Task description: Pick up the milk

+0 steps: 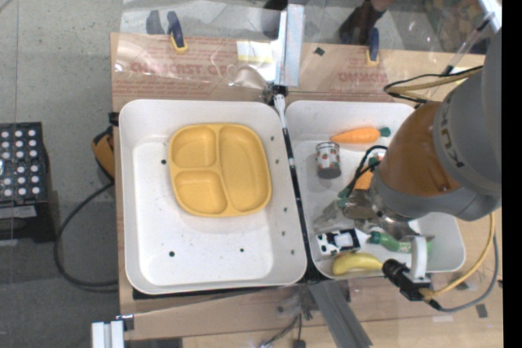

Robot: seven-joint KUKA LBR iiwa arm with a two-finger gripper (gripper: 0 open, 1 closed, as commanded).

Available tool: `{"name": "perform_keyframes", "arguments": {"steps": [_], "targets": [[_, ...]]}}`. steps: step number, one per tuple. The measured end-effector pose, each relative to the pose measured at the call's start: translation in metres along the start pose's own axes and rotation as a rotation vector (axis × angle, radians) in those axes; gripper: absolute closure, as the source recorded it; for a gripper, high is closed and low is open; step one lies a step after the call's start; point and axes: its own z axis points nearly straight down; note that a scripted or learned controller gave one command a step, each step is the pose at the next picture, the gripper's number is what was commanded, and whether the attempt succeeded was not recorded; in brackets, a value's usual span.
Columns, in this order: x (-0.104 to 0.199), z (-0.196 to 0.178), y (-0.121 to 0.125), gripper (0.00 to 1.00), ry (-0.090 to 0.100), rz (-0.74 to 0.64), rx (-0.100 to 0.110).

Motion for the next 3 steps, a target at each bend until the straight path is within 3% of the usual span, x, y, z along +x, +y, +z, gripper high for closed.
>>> {"name": "perform_keyframes", "arguments": {"steps": [1, 2, 3], "targets": [[0.001, 0.000, 0.000, 0.00, -0.003, -0.426, 0.000], [-0.001, -0.009, 0.000, 1.00, -0.004, -0.423, 0.000], [0.048, -0.099, 0.062, 1.00, -0.002, -0.738, 0.002]]}}
